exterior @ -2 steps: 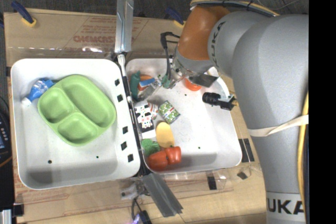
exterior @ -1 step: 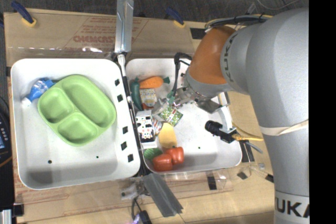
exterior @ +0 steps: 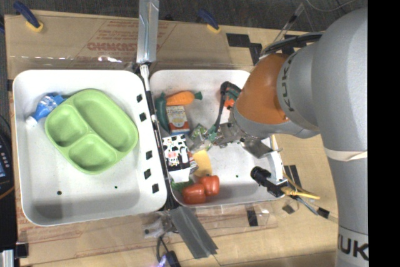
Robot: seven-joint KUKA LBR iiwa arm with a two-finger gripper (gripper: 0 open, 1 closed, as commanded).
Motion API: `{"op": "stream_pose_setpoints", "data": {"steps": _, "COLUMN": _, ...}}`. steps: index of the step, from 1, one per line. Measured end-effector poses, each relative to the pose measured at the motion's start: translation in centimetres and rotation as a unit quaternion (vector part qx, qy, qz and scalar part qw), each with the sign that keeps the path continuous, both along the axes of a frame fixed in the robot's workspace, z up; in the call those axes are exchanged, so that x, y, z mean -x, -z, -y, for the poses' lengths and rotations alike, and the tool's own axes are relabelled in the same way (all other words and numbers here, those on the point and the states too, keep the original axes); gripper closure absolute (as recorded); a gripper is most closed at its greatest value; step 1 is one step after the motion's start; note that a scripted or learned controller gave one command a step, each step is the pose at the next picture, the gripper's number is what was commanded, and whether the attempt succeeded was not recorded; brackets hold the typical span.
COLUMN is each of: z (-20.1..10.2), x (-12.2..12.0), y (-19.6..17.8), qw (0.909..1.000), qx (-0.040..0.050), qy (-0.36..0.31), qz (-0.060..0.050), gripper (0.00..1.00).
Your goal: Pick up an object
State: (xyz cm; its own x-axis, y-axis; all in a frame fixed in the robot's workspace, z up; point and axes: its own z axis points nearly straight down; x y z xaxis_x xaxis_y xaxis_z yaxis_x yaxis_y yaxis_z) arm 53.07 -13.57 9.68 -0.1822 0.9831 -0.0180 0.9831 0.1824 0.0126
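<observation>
- Nearest us, at the front of the right bin [exterior: 250, 194], we see a red pepper [exterior: 201, 189] with a yellow piece [exterior: 202, 162] just behind it.
- Mid-bin, our tool [exterior: 209, 134] sits low among the clutter beside a black-and-white carton [exterior: 175, 151]; we cannot tell its state.
- Farther back lie a small box [exterior: 175, 115] and a carrot [exterior: 182, 97].
- Across the divider, the left bin [exterior: 37, 197] holds a green tray [exterior: 91, 129] and something blue [exterior: 45, 104].

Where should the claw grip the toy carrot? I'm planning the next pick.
Grip the carrot across its orange middle, coming straight down. It lies flat and lengthwise along the right bin's far wall, so closing across the narrow width fits best. Its far side looks open; a small box crowds the near side.
</observation>
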Motion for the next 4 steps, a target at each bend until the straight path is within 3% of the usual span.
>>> {"op": "stream_pose_setpoints", "data": {"steps": 1, "z": 1.8, "x": -1.9, "y": 0.5, "qw": 0.9982, "qx": -0.008, "qy": 0.059, "qz": -0.009, "gripper": 0.0}}
{"op": "stream_pose_setpoints", "data": {"steps": 2, "z": -0.9, "x": 0.3, "y": 0.2, "qw": 0.9977, "qx": 0.0011, "qy": 0.067, "qz": 0.001, "gripper": 0.0}}
{"op": "stream_pose_setpoints", "data": {"steps": 3, "z": 0.1, "x": -1.2, "y": 0.5, "qw": 0.9958, "qx": -0.0078, "qy": 0.091, "qz": -0.008, "gripper": 0.0}}
{"op": "stream_pose_setpoints", "data": {"steps": 4, "z": 0.1, "x": -1.2, "y": 0.5, "qw": 0.9958, "qx": -0.0078, "qy": 0.091, "qz": -0.008, "gripper": 0.0}}
